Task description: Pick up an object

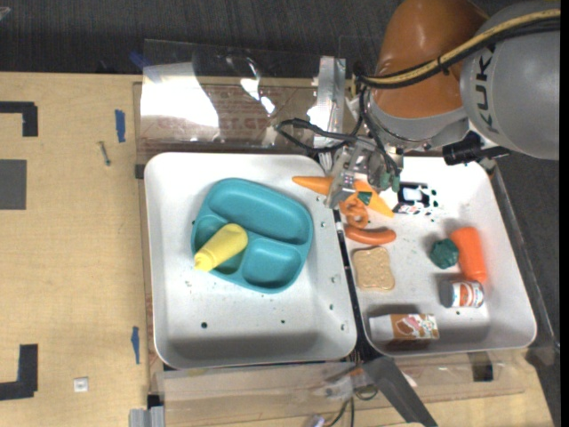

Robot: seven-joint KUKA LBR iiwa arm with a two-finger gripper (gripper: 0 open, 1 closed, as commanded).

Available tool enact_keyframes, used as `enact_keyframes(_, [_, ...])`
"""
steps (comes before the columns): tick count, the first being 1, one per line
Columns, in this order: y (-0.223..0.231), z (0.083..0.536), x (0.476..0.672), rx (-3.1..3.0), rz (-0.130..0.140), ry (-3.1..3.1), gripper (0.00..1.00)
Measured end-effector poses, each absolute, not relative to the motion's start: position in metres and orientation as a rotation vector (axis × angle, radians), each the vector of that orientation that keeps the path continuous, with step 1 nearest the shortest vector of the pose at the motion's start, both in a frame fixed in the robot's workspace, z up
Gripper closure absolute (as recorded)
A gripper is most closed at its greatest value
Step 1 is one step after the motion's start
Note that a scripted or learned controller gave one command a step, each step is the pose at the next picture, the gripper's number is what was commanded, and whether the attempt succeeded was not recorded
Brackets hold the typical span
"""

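Observation:
My gripper (pixel 347 185) hangs low over the wall between the two bins, at their far end. Right beside it on the left lies an orange carrot (pixel 311 184), its thick end touching or hidden by the gripper. Just below the gripper sit a small orange piece (pixel 357 208) and a red-orange sausage (pixel 370 236). Whether anything is held cannot be seen. The grey arm with its orange band (pixel 427 43) comes in from the upper right and hides part of the right bin's far edge.
The left bin (pixel 169 310) holds a teal divided plate (pixel 267 216) with a yellow bottle (pixel 220 246) on it. In the right bin (pixel 511 318) lie a toast slice (pixel 374 269), a green lump (pixel 444 253), an orange cylinder (pixel 470 251), a can (pixel 462 294), a packet (pixel 413 326) and a black-and-white item (pixel 414 197).

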State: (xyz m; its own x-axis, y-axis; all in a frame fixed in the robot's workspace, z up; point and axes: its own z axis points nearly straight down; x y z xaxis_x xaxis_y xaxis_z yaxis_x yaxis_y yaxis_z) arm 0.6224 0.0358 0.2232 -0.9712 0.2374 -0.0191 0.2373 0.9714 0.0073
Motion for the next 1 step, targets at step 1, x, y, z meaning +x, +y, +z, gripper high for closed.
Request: enact_keyframes(1, [0.0308, 0.2491, 0.6605, 0.618, 0.004, 3.071, 1.00])
